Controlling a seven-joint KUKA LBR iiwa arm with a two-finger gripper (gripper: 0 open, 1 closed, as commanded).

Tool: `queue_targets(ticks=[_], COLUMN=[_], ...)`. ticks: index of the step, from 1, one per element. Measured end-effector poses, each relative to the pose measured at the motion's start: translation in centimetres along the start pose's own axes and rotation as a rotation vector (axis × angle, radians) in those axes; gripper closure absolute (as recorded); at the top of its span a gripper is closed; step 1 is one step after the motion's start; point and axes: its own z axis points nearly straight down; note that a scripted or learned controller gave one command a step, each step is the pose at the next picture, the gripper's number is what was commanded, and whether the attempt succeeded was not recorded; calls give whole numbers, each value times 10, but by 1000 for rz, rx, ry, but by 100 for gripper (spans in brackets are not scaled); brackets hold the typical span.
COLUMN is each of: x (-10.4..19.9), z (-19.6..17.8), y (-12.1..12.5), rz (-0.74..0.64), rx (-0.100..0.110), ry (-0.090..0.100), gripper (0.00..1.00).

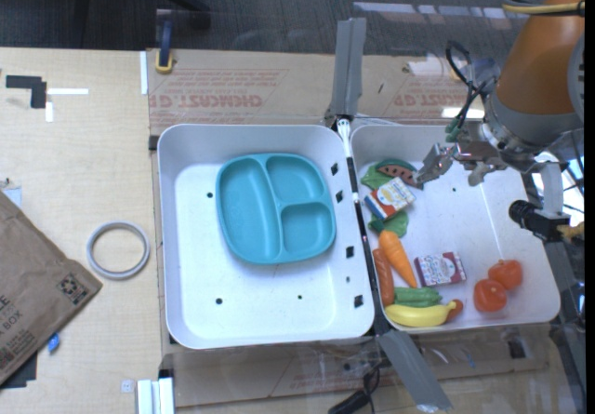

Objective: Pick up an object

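My gripper [455, 166] hangs over the back of the right bin [521, 314], fingers spread open with nothing between them. Toy food lies below and to its left. A green leafy piece [385, 170] and a small snack packet [396, 194] sit at the bin's left wall, just left of the fingers. Further forward lie an orange carrot [398, 254], a red-and-white box [439, 269], a green pickle [416, 295], a yellow banana [423, 313] and two red tomatoes [490, 295], [507, 273].
The left bin [186, 310] holds a teal divided plate [276, 207]. A tape roll [118, 248] and a brown cardboard box [37, 296] lie on the bench at left. The divider [351, 207] between the bins stands just left of the food.
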Motion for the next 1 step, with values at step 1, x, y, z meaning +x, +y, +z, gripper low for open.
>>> queue_targets(ticks=[1], x=[4], z=[126], y=[-35], rz=[-15], rx=[-4], ry=[0], gripper=[0])
